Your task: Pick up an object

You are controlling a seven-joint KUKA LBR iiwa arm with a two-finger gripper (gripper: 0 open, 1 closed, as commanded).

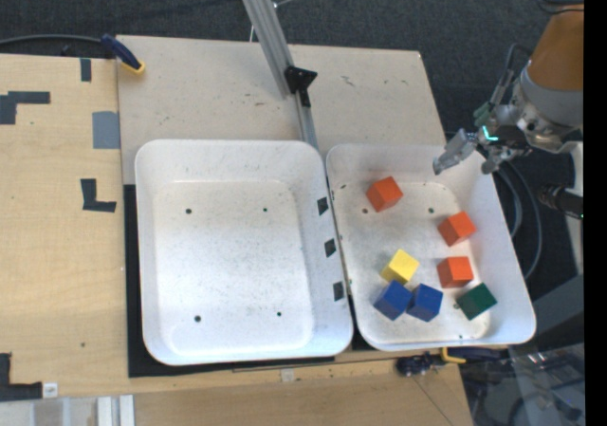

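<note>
Pincer (462, 151) hangs at the top right corner of the right bin (517, 305), above its rim; whether its tips are apart or together cannot be told from this slanted view, and nothing shows between them. As a judgement, the task is barely begun: no object is lifted, and the whole of the reach, the closing and the raising is left to do

Every block lies in the right bin. An orange block (384, 194) sits alone near the upper middle, nearest the pincer. Two more orange blocks lie along the right side, one (456, 228) above the other (455, 270). A yellow block (401, 267) lies just above two blue blocks, the left one (392, 301) touching the right one (425, 302). A green block (477, 301) rests near the lower right corner

The left bin (152, 168) on the worktop (57, 225) shows only its speckled white floor
</note>
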